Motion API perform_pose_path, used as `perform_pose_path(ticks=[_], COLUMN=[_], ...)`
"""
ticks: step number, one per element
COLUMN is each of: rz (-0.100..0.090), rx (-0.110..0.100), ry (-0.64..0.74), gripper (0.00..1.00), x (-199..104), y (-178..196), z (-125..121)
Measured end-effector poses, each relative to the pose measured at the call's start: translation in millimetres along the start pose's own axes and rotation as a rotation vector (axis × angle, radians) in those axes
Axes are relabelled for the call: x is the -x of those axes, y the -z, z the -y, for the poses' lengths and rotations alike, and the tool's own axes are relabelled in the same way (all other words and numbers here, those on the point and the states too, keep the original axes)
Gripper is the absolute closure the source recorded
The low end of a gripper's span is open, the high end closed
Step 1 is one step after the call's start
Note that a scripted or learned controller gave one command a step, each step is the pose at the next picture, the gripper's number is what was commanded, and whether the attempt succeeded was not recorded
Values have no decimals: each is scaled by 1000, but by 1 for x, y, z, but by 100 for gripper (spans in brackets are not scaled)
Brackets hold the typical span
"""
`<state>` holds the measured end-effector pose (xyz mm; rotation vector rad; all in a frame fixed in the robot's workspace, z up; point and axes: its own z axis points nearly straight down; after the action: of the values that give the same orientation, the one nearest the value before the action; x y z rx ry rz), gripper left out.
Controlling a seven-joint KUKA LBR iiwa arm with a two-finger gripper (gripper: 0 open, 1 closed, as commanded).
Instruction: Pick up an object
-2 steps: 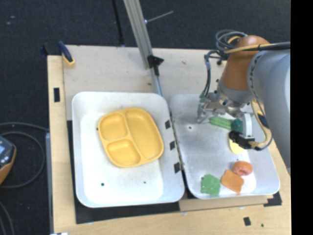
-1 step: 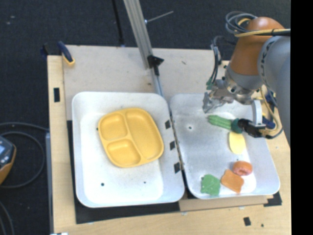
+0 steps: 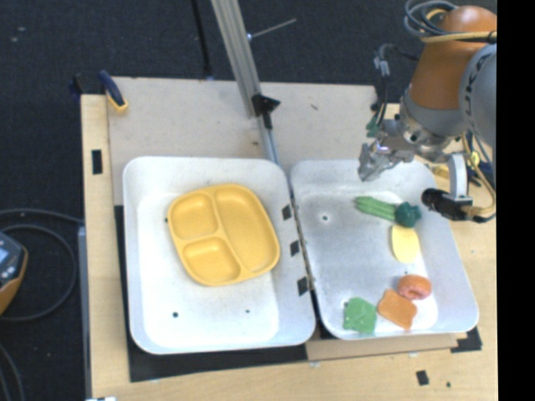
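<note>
The gripper (image 3: 374, 164) hangs over the far edge of the right bin (image 3: 351, 249), nothing in it; can't tell its state from this angle. The 5 pieces are bunched along that bin's right and near edges: green veggie (image 3: 386, 209), yellow piece (image 3: 405, 243), red-orange lump (image 3: 414, 286), orange block (image 3: 396, 308), green chunk (image 3: 360, 316). Its left half is open floor. The left bin (image 3: 150, 307) holds a yellow divided tray (image 3: 223, 233), with bare margin around it.
</note>
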<state>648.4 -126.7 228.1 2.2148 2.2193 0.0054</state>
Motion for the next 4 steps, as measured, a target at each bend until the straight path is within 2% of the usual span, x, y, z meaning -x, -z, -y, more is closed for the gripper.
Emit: perform_pose_path(ticks=[1,2,3,4], rz=[-1,-2,-2,-3], rx=[-1,-3,-7,-5], ry=[1,5,4,6], gripper=[100,100,100,100], x=[2,-51,-99,-151], y=[36,37,35,40], z=[-1,-11,0,-5])
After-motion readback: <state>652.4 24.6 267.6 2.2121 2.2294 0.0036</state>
